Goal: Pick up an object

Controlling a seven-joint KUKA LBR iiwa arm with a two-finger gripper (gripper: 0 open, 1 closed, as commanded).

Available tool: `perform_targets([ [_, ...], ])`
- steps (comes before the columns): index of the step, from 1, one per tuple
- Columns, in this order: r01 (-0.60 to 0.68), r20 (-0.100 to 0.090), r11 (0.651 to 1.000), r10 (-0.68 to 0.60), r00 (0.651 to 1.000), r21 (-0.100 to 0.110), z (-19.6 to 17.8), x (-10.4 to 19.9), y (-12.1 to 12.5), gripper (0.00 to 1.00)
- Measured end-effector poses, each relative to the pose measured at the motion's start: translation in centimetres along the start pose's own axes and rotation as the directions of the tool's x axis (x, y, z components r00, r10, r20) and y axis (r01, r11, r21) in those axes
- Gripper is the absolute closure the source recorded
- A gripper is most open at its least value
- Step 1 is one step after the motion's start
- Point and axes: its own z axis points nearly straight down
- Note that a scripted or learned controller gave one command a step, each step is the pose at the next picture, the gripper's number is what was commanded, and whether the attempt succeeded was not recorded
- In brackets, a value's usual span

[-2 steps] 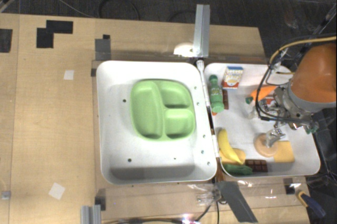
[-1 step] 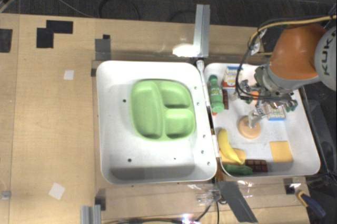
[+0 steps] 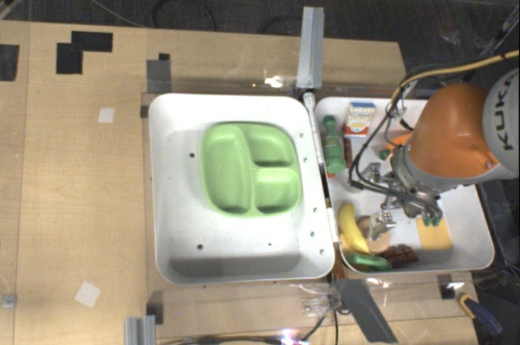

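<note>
The right bin holds several small items. A yellow banana lies at its left side, with a green vegetable-like piece and a brown bar at the front edge. A yellow block lies to the right of these. A green bottle lies along the left wall, and a small white and orange carton stands at the back. My gripper hangs low over the bin's front middle, just right of the banana. The arm's orange band covers the bin's centre.
The left bin holds a green divided plate. A metal post stands behind the wall between the two bins. Black cables loop beside the wrist. Wooden bench surface extends to the left.
</note>
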Motion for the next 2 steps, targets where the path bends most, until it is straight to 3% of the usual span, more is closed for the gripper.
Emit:
perform_targets([
  [1, -0.422, -0.006, 0.907, 0.422, 0.907, -0.001, 0.3, -10.8, -0.2, 0.0],
  [2, -0.444, -0.005, 0.896, 0.444, 0.896, -0.001, 0.1, -4.5, -0.8, 0.0],
])
